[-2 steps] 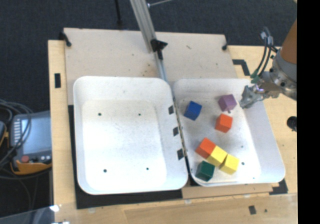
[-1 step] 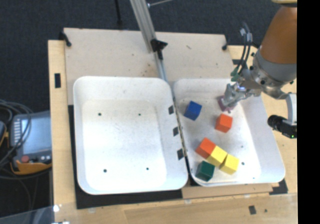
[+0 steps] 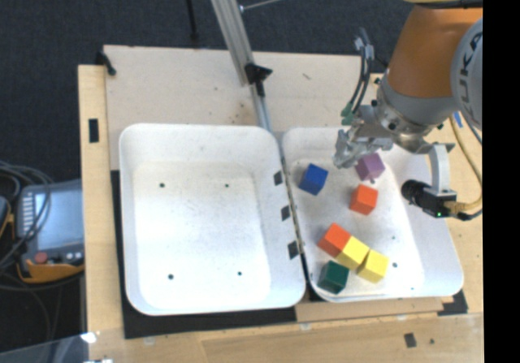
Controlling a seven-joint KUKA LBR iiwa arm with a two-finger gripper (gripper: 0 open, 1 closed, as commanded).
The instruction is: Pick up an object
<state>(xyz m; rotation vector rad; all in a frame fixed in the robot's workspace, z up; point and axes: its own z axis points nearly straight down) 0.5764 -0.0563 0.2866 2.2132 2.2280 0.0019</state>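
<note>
I read the purple cube in the right bin as small, matte, squarish, no clear long axis, slightly rotated. It sits just beside the gripper, above the orange cube. Finger opening: I cannot tell.

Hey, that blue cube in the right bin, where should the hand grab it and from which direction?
Come straight down from above and close on two opposite side faces of the blue cube. It stands alone, apart from the purple cube and orange cube, so both sides look free. Its faces sit turned relative to the right bin walls, so the hand probably needs rotating to match.
</note>
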